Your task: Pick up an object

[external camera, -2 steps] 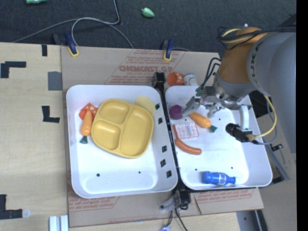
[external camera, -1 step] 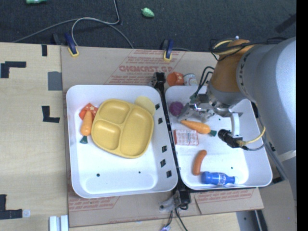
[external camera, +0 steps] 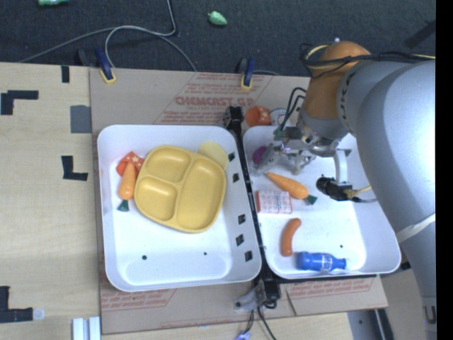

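My gripper [external camera: 291,154] hangs over the back part of the right bin [external camera: 368,246], under the orange wrist band. A small purple item [external camera: 260,154] lies just to its left. An orange carrot [external camera: 287,184] lies just in front of it, pointing to the right. Further forward are a red-and-white packet [external camera: 273,202], a brown sausage [external camera: 287,236] and a blue bottle [external camera: 320,262]. I see nothing held in the gripper.
The left bin [external camera: 170,261] bears a yellow divided plate [external camera: 180,188], a carrot [external camera: 127,183], a red piece [external camera: 129,161] and a pale yellow piece [external camera: 213,151]. An orange-red item [external camera: 257,115] sits at the right bin's back corner. The arm covers the right side.
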Robot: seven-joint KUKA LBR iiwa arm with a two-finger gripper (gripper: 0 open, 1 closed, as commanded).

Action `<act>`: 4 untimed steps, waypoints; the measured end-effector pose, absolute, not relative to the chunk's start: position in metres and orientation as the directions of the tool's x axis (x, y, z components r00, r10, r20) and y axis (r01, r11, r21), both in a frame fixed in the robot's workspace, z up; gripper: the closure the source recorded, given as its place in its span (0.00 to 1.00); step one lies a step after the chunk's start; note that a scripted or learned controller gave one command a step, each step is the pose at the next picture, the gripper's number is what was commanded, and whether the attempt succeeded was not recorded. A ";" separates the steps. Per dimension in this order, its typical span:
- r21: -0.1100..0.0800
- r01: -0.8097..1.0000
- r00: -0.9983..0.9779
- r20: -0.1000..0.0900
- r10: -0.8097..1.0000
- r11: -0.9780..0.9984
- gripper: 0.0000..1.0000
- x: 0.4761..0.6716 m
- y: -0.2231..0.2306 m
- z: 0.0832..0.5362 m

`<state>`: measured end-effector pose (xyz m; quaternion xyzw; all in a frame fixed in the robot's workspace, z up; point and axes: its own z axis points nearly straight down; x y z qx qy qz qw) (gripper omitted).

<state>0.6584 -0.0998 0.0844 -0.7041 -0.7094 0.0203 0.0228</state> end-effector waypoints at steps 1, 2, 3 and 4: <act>-0.060 0.998 -0.007 0.004 1.000 0.007 0.00 0.658 -0.100 0.084; 0.001 1.000 -0.001 -0.001 1.000 0.001 0.00 0.626 -0.102 0.086; -0.055 0.998 -0.007 0.005 1.000 0.008 0.00 0.657 -0.100 0.084; -0.060 0.998 -0.006 0.003 1.000 0.006 0.00 0.658 -0.099 0.084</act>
